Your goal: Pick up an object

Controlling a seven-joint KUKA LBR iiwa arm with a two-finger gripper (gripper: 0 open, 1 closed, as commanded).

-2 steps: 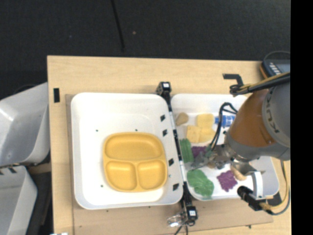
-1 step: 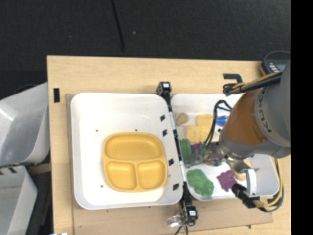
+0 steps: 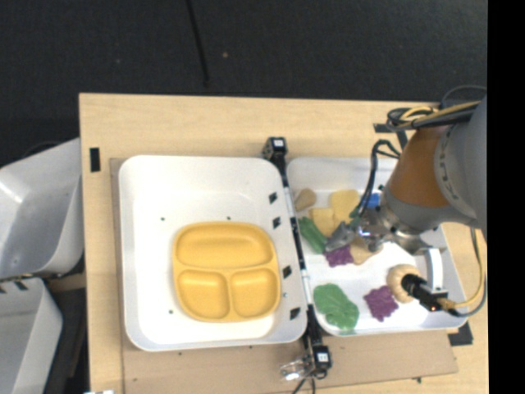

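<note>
My gripper (image 3: pixel 354 235) hangs low over the middle of the right bin (image 3: pixel 426 322), with the grey arm and its orange band (image 3: pixel 417 175) coming in from the right. Directly beneath and around it lie a purple piece (image 3: pixel 337 258), a cream piece (image 3: pixel 362 254) and a long green piece (image 3: pixel 311 234). Yellow pieces (image 3: pixel 344 201) and a small tan piece (image 3: pixel 305 197) lie farther back. Nearer the front are a green blob (image 3: pixel 336 304), another purple piece (image 3: pixel 380 302) and a beige ring (image 3: pixel 401 280). I see nothing held in the gripper.
The left bin (image 3: pixel 148 220) holds a yellow divided plate (image 3: pixel 225 270). Black clips (image 3: pixel 275 147) sit on the ridge between the two bins. The wooden bench (image 3: pixel 205 121) surrounds both bins.
</note>
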